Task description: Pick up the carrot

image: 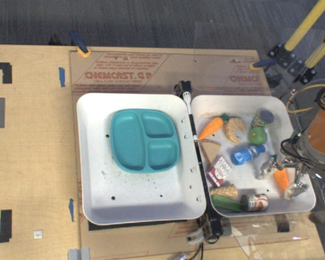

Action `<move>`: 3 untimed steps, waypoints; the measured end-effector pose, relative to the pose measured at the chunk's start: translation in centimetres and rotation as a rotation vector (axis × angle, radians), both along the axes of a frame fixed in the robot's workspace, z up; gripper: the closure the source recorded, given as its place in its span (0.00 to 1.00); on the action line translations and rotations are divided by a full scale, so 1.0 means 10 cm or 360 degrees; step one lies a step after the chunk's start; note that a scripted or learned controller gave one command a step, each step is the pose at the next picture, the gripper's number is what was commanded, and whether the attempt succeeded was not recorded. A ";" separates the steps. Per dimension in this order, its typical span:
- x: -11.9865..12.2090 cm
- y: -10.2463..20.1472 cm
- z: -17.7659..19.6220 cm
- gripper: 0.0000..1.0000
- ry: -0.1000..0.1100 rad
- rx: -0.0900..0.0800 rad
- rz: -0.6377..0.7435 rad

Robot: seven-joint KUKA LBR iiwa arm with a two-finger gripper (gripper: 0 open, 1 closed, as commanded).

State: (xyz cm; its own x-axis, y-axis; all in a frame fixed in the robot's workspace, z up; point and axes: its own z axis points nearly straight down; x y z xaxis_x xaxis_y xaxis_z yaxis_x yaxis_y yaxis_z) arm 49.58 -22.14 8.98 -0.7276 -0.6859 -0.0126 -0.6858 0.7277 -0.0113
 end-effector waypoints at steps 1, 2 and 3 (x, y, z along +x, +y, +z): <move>-0.06 0.01 0.00 0.00 0.0011 0.0009 -0.0303; -0.01 0.02 0.00 0.00 -0.0003 0.0001 0.0195; -0.07 0.01 0.00 0.00 -0.0003 -0.0006 0.0424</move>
